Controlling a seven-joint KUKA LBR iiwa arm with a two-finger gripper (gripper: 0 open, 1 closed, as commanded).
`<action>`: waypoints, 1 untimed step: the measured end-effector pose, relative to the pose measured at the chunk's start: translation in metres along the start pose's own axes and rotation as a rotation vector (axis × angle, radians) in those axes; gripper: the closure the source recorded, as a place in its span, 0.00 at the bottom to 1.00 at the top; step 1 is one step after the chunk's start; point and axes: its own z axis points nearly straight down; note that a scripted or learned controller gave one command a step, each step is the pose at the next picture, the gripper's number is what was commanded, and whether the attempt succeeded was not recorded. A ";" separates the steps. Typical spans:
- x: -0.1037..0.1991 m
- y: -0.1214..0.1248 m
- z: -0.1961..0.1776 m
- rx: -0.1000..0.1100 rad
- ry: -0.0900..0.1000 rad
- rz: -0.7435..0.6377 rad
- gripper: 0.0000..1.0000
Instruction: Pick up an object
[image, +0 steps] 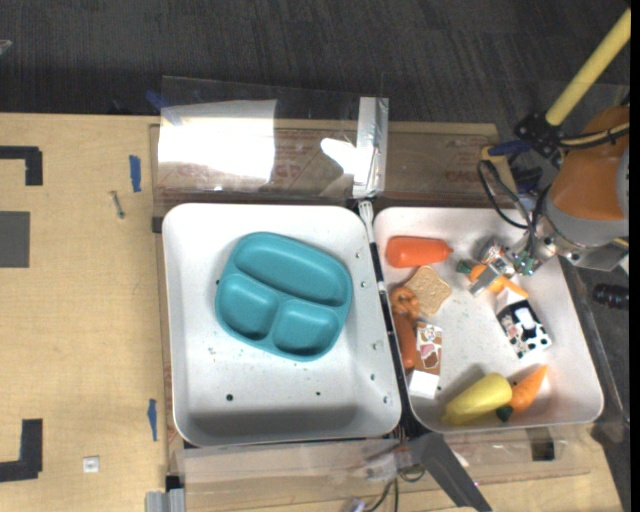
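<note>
Grey arm (590, 215), orange band, black cables.

Both bins look like smooth white plastic, the left bin (190, 390) faintly speckled. The teal divided tray (285, 293) has a matt, moulded-plastic look. At twelve o'clock a clear film sheet (265, 148) shines glossy over brown cardboard. The bench top (75, 330) at nine o'clock resembles pale matt wood. The yellow toy pepper (480, 398) seems smooth plastic.

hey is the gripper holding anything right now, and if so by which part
It cannot be told. The gripper sits low in the right bin near a small orange piece, but no hold is visible.
</note>
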 end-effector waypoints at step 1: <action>0.000 -0.001 0.000 -0.004 0.003 0.018 0.00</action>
